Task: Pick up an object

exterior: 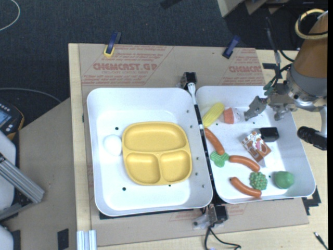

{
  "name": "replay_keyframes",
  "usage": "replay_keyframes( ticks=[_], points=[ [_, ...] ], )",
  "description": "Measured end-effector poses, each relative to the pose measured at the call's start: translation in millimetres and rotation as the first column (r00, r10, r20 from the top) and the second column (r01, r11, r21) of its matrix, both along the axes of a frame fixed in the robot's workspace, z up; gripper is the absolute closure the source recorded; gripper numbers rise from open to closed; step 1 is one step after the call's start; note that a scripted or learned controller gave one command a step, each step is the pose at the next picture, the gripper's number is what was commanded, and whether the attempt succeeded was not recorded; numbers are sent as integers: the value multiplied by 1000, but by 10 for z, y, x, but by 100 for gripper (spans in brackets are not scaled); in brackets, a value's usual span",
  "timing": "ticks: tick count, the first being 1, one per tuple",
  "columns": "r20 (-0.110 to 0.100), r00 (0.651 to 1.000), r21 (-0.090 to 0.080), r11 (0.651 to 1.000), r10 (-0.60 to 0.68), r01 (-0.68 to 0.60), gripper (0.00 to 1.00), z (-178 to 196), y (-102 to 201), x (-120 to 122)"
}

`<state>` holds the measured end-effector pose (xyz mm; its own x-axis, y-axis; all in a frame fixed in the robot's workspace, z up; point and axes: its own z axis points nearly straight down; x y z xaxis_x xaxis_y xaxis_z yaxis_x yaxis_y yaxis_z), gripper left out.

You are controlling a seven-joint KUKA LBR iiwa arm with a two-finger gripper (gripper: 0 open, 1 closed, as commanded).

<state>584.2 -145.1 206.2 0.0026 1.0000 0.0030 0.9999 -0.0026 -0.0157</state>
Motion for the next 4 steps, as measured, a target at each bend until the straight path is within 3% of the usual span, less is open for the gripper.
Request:
replay_keyframes(
  ticks=[1,4],
  points=[
    [14,1000,-2,1000,3,-3,0,80,2,30],
    [12,1000,1,1000,4,-4,0,-1231,70,152]
  ],
)
